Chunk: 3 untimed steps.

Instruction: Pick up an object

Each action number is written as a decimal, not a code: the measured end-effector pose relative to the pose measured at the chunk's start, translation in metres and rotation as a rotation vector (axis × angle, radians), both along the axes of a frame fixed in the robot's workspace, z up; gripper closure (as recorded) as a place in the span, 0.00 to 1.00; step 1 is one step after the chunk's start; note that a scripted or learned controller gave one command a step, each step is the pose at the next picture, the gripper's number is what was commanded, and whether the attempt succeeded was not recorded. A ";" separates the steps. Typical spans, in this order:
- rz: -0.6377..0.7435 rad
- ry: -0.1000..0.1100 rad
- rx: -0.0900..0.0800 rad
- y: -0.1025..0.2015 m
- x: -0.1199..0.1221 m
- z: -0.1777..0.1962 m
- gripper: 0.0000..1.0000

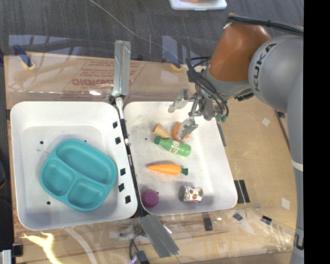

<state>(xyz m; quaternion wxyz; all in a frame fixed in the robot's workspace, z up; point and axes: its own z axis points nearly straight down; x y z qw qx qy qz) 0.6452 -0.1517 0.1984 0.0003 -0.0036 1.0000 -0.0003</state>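
Surface [258,154]: tan board under clear plastic sheeting that glares and wrinkles along the front edge; dark carpet-like floor behind it; some printed red text on the board behind the bins, too faint to read.
Left bin [20,154]: white, shallow, holding a teal divided plate [78,174] with three compartments, lying at a slant.
Right bin [219,160]: white, speckled floor, joined to the left bin along a black-clipped seam.
Arm [268,56]: grey with an orange band, coming in from the right; its far side is cut off at the edge.
Pincer [185,111]: hangs over the back of the right bin, fingers spread wide with nothing between them; one finger tip [188,126] is low, just at the orange thing, and whether it touches I cannot tell.
Orange thing [177,130]: small, rounded, partly hidden behind the finger; hard to say what it is.
Wedge [161,130]: tan, cone-like piece just left of the orange thing.
Bottle [174,147]: green, lying on its side, just in front of those two.
Carrot [165,168]: orange, green end to the right, mid-bin.
Can [191,194]: small, on its side near the front, label blurred.
Purple ball [150,198]: front left corner, against the wall.
White tray [198,4]: top edge, cut off.
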 end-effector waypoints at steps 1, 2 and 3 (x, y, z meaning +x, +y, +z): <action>-0.137 0.007 0.003 0.055 0.010 -0.110 0.00; -0.129 -0.003 0.000 0.056 0.014 -0.094 1.00; -0.125 -0.011 0.000 0.077 -0.067 0.000 1.00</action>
